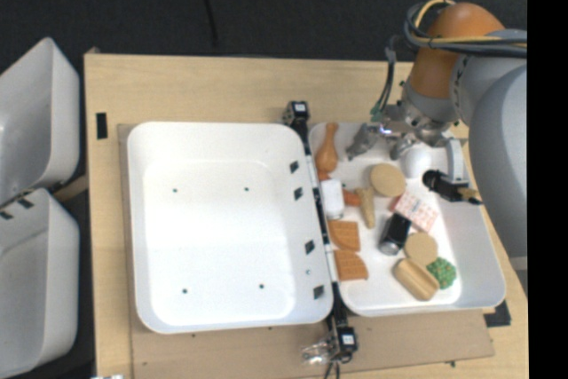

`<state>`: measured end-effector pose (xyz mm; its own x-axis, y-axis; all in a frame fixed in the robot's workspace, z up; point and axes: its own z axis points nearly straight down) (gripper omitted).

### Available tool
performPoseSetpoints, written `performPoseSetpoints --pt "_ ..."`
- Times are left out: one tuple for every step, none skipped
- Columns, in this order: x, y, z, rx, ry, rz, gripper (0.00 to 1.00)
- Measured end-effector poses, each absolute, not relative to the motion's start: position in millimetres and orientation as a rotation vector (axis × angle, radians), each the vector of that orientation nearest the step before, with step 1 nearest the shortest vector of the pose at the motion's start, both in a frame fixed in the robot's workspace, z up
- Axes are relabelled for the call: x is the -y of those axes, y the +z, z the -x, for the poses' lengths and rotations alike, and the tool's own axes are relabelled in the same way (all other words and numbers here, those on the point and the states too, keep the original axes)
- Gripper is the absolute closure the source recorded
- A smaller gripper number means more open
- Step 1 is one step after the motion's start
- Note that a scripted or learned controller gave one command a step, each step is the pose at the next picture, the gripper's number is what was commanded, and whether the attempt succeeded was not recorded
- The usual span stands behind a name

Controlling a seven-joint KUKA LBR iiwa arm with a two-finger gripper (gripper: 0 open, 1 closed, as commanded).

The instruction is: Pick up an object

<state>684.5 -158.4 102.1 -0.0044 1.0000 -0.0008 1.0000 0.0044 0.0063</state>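
Right bin (475,266) is crowded: a drumstick (327,148) far left, a white block (332,198), two orange wafers (348,251) along the left wall, a round biscuit (387,180), a pink-checked packet (416,210), a black can (394,232), a bread roll (416,278) and broccoli (441,272) near. No writing is legible. Left bin (160,146) is plain white. The gripper (390,138) hangs over the far end of the right bin, above the biscuit; spread or closed, I cannot tell.

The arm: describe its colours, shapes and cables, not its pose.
The arm is a thick, rounded grey body with an orange band above the wrist. Dark cables loop over the orange part and run down beside it. Below sits a metallic grey gripper with small dark parts.
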Motion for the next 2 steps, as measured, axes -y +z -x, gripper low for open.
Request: performPoseSetpoints --pt "172.7 101.4 -631.1 -2.219 -0.004 -2.224 0.00" --pt "154.7 101.8 -690.2 -2.226 -0.006 -2.220 0.00"
